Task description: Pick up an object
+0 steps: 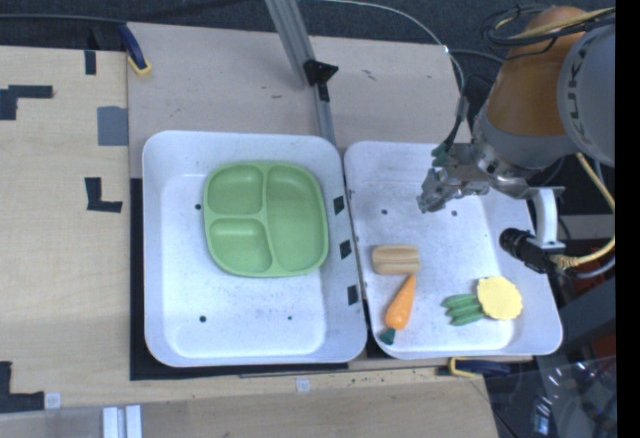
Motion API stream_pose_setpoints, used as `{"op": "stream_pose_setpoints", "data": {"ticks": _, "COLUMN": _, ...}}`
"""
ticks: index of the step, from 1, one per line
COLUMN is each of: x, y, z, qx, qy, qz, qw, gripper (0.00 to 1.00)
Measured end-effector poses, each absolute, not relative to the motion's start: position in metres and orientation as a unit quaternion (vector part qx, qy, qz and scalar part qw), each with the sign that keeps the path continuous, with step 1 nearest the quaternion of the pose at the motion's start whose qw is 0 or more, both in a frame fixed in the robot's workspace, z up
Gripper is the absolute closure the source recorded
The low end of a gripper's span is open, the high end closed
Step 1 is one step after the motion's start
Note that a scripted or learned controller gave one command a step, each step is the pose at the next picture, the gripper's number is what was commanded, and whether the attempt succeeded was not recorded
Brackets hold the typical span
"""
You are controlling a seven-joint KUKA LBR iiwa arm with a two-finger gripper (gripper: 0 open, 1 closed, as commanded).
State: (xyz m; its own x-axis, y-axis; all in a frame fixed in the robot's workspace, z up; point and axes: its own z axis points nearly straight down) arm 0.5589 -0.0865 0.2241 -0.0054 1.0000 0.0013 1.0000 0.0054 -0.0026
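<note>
Step in hand: approach; nothing is seen held.
Tool: poised over the right bin, upper part; finger opening cannot be told.
Candidate objects: tan block, carrot, well apart from the tool.
Next move: the tool is to be shifted over the block, then lowered.

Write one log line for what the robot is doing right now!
gripper: above right bin, holding nothing | carrot, bread, corn: untouched | plate: left bin

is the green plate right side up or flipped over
Right side up: the green plate in the left bin shows its three hollow compartments facing the camera.
</note>
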Motion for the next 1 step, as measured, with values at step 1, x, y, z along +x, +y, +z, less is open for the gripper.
{"op": "stream_pose_setpoints", "data": {"ticks": 1, "x": 0.5378, "y": -0.0369, "z": 0.2194, "qx": -0.705, "qy": -0.709, "qz": 0.0008, "qw": 0.002, "gripper": 1.00}}
